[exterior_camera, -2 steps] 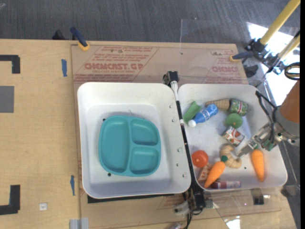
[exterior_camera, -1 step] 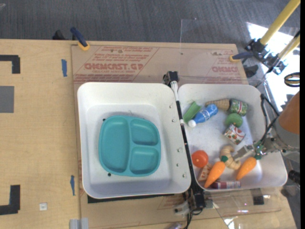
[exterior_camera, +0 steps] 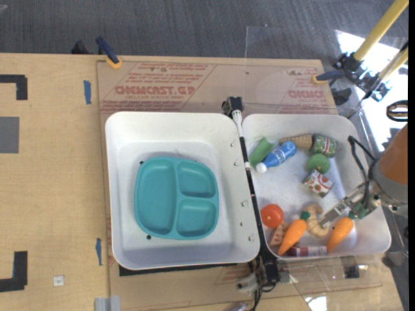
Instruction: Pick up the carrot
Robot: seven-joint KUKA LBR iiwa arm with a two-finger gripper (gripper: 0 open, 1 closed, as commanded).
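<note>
**Gripper low in the right bin, beside two carrots**

The gripper [exterior_camera: 345, 210] sits low in the right bin [exterior_camera: 382, 238], close to that bin's right wall and near its front edge. How far it is open cannot be told at this size, and nothing can be seen held in it. Just below it lies a carrot [exterior_camera: 340, 232], smooth orange and tapered, with its thick end up against the gripper. A second carrot [exterior_camera: 295, 230], with a small green top, lies a little to the left, beside a knobbly beige piece [exterior_camera: 314, 220] and a round orange-red ball [exterior_camera: 272, 215].

Room here is tight: toys crowd the front of the bin, and a thin red-and-white item [exterior_camera: 310, 251] lies along the front wall. The middle of the bin floor is barer. Farther back stand a small printed carton [exterior_camera: 318, 184], a green apple-like piece [exterior_camera: 317, 162], a blue bottle [exterior_camera: 278, 156], a green wedge [exterior_camera: 261, 151] and a green can [exterior_camera: 324, 145]; their printing is too small to read.

The left bin [exterior_camera: 123, 173] holds a teal divided plate [exterior_camera: 176, 198] of matte plastic with three compartments, with open white floor all round it.

Behind the bins, a brown sheet [exterior_camera: 207, 83] on the wooden counter [exterior_camera: 45, 173] bears red print reading "CHEMCAST".
</note>
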